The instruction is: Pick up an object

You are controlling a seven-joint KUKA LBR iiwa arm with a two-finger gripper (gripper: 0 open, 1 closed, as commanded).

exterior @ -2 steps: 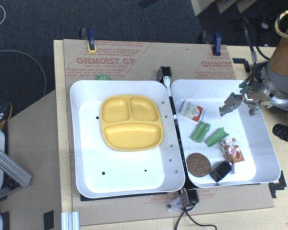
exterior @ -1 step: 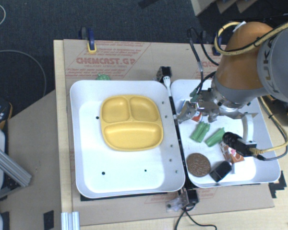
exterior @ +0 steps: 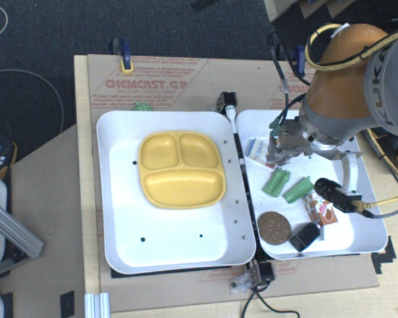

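My gripper [exterior: 277,159] hangs low over the right bin [exterior: 365,244], at its upper left part. Just below it lie two green pieces, one [exterior: 276,182] right under the fingertips and the other [exterior: 298,189] a little to its right. A white and blue packet [exterior: 257,150] lies just left of the gripper. A round brown disc [exterior: 274,226] sits near the bin's front edge, with a small black block [exterior: 305,236] beside it. A red and white packet [exterior: 320,211] lies further right. Nothing shows held in the gripper.
The left bin [exterior: 119,237] holds a yellow divided plate [exterior: 182,169] in its upper middle. A black rail [exterior: 242,177] runs between the two bins. The arm's orange band [exterior: 348,65] looms over the right bin's back edge.
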